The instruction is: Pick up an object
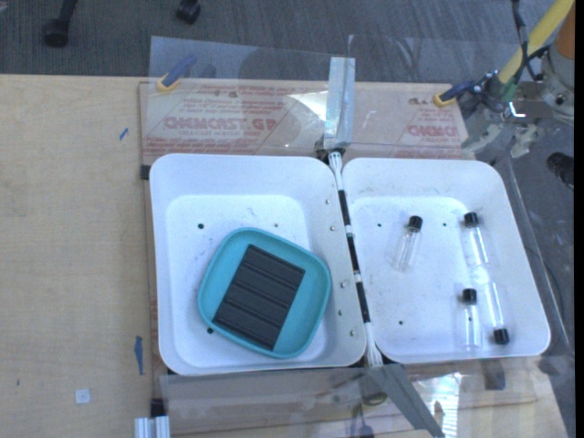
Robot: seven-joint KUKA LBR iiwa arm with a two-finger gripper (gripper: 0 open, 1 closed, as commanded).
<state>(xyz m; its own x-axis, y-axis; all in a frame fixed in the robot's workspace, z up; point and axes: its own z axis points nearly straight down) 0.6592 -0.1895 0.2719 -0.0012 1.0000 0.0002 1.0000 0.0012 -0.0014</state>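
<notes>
Clear vials with black caps lie in the right bin (520, 245), and there appear to be four of them. One vial (407, 242) lies alone toward the bin's left side, its cap pointing to the far edge. A second vial (474, 238) lies near the right wall with its cap also toward the far edge. Two more lie in the near right corner: the third vial (469, 318) has its cap away from the near rim, and the fourth vial (495, 313) lies just beside it, apparently with its cap at the near end, close to the rim. Their glass bodies are see-through and hard to trace against the white floor.

The left bin (173, 245) holds a teal tray (310, 281), a rounded square turned at an angle, sitting toward the bin's near right corner. A dark ribbed block (260, 297) lies flat inside the tray.

The two bins touch along their shared middle edge and rest on a wooden bench (64, 245). A clear plastic sheet (237, 121) with red lettering lies under their far edges.

The arm (547, 26) shows at the upper right, beyond the far right corner of the right bin, with a yellow cable along it. Its gripper (504, 117) hangs over the bench outside the bin, well apart from every vial. Whether it is spread or closed cannot be made out, and nothing can be seen held in it.
</notes>
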